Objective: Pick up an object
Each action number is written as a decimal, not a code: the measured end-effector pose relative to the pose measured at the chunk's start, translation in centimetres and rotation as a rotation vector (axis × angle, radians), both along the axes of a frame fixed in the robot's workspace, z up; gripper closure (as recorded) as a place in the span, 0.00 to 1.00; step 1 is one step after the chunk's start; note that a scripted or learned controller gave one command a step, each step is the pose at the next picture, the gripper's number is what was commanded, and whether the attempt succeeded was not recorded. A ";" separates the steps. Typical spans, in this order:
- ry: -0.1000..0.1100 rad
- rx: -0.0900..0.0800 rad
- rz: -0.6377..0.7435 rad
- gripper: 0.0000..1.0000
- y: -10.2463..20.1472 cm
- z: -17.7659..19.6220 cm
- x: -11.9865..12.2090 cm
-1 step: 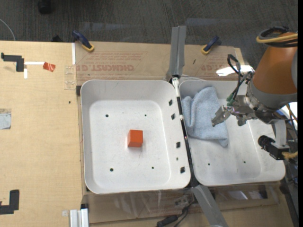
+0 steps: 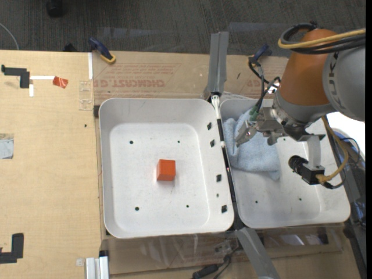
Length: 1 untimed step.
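Landmark: right bin point(image 2: 302, 211).

Near: the right bin's front half carries nothing to grasp.

Middle: pale blue cloth point(image 2: 251, 150) lies crumpled in the right bin's far-left part, against the wall shared with the left bin point(image 2: 116, 156). Judged light, soft, limp; it will drape and may snag the rim. Best hold: pinch a raised fold near the top of the heap, not a flat edge.

Gripper point(image 2: 251, 131) sits over the cloth's far side; cannot tell how the jaws stand.

Left of the right bin: orange block point(image 2: 166, 170), small, rigid, flat-sided.

Far: cardboard sheet point(image 2: 151, 74).
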State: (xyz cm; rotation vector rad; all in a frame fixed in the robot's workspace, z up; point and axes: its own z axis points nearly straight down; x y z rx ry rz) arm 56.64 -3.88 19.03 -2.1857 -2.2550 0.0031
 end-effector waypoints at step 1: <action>-0.002 0.000 0.169 0.00 0.8 0.1 3.9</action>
